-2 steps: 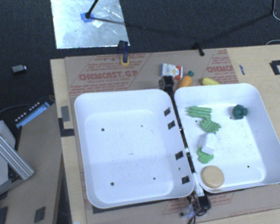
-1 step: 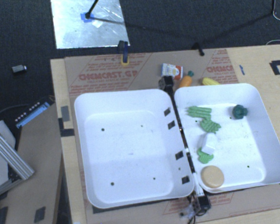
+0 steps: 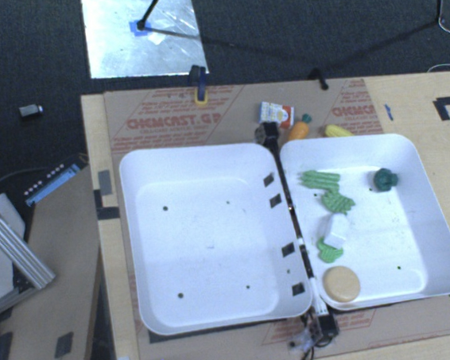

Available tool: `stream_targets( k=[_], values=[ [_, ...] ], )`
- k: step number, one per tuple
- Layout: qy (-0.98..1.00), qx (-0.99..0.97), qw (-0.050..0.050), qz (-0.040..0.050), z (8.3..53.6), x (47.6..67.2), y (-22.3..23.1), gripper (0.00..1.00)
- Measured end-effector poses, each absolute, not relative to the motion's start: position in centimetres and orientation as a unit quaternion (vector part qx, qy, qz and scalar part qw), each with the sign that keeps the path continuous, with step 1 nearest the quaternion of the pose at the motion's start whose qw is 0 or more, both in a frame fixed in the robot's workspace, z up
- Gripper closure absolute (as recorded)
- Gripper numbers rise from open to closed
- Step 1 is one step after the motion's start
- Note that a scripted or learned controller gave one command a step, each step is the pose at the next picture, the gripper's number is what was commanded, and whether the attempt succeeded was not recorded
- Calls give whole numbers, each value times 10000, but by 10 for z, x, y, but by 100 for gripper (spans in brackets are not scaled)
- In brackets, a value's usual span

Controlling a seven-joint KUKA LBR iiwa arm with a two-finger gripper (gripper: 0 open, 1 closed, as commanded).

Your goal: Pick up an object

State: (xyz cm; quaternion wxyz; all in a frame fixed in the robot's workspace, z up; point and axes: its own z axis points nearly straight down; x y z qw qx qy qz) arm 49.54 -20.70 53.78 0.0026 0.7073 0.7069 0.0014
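The right bin (image 3: 414,155) holds a dark green ball (image 3: 384,179) at its far right, two green ridged pieces (image 3: 328,188) near the divider, a small white block (image 3: 334,232) and a tan round disc (image 3: 341,283) nearest. The left bin (image 3: 207,233) sits alongside.

Even, bright overhead light; white bins (image 3: 207,241) nearly washed out, with soft shadows along their lower rims. Glare on the foil sheet (image 3: 144,32). Dark floor (image 3: 311,14) underexposed. Overall focus slightly soft, grainy.
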Motion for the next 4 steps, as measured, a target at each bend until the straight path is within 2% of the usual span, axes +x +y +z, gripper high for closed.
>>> stream_targets(
  k=[1,2,3,4],
  values=[
    [7089,7053,-20,-7,457,486,-174,100],
    [7075,7067,37,8,476,543,-208,100],
    [7069,7073,-10,-6,418,488,-199,100],
    [7085,7056,83,35,543,487,-207,100]
  ],
)
